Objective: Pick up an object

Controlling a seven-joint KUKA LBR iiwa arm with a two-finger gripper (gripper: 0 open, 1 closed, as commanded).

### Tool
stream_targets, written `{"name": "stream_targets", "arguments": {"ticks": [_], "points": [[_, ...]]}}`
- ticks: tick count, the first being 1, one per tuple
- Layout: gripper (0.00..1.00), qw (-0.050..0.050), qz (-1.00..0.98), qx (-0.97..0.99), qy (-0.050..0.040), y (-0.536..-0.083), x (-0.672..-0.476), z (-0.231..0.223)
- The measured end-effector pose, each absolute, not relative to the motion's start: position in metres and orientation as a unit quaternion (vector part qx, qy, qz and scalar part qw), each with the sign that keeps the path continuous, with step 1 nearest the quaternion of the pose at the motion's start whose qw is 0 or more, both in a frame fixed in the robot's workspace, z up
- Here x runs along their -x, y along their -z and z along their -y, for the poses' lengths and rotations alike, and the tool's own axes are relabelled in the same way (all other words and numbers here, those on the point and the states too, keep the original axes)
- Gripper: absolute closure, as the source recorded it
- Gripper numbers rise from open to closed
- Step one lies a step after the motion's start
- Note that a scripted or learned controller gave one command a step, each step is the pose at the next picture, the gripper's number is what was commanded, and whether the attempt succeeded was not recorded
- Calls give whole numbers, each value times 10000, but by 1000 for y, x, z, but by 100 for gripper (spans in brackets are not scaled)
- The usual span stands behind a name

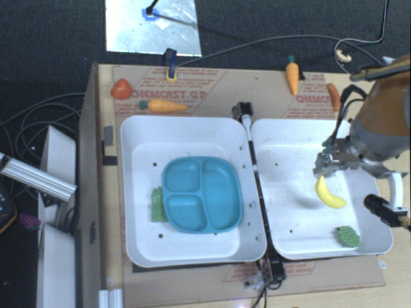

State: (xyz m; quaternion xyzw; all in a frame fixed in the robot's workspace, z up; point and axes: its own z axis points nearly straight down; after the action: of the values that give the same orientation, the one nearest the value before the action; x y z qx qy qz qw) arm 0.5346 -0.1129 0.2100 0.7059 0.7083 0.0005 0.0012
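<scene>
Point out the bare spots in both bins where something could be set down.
Right bin: its left half is bare, from the divider to the banana. The right side is crowded by the hand, banana and green sponge. Left bin: the blue plate fills the middle, leaving a strip along the far wall.

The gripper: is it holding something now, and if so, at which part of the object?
It cannot be told. The gripper is directly above the upper end of the banana in the right bin, but a hold is not visible.

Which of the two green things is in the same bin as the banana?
The round, dotted green piece near the right bin's front corner, close to the yellow banana. The flat green strip lies in the left bin, beside the blue divided plate.
</scene>
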Motion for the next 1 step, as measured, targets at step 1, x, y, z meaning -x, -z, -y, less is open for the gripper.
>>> {"name": "stream_targets", "arguments": {"ticks": [1], "points": [[100,13,-7080,-7062,-4,-209,-556,144]]}}
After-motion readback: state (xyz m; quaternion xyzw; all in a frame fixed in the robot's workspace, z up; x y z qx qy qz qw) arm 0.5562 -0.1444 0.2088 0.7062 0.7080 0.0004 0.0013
